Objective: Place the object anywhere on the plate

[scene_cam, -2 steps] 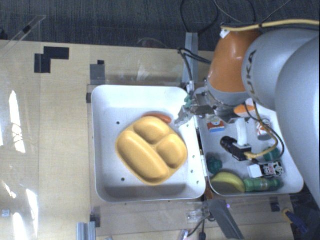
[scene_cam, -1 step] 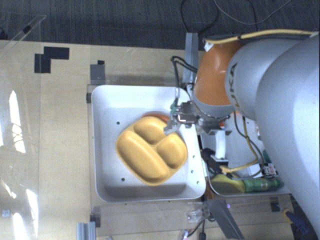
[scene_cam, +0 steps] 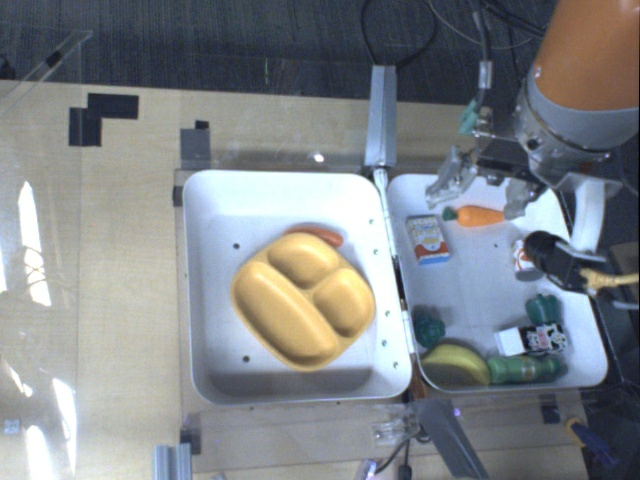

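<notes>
Wooden bench [scene_cam: 120, 268], 2 white bins, arm over right bin [scene_cam: 590, 363], gripper [scene_cam: 480, 183] open above carrot [scene_cam: 478, 216], holding nothing

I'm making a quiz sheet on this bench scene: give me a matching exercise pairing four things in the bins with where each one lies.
Things:
1. yellow plate
2. carrot
3. banana
4. small carton

Places:
A. near corner of the right bin, by the divider
B. far part of the right bin, just below the gripper
C. middle of the left bin
D. right bin, beside the divider, towards the far side

Pairs: 1-C, 2-B, 3-A, 4-D
</notes>
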